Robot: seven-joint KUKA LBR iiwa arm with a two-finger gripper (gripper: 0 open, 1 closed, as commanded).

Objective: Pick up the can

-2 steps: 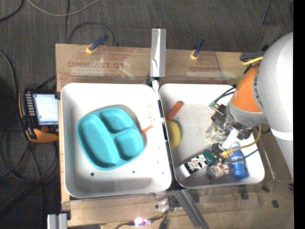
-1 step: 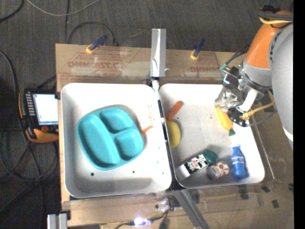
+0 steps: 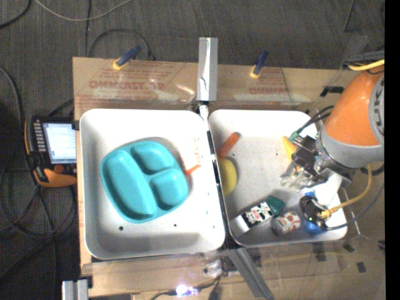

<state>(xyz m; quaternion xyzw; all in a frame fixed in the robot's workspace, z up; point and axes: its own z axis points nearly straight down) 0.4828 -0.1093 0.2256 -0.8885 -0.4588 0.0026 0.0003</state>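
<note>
On the bench, 2 shallow white bins sit side by side. The left bin holds a teal divided plate w/ 3 compartments, lying flat & taking up most of the floor. A small orange bit lies at the plate's right edge, near the bin wall.

The right bin has several things. An orange carrot-like item is at its far left, a yellow rounded obj sits against the left wall, and a small yellow piece lies further right. Along the near wall, L to R, are a black/white/green pack, the can w/ red & white markings just beside it, then a blue item in the corner.

The gripper hangs over the right part of this bin, apart from the can. Can't tell if it's spread or pressed together.
</note>
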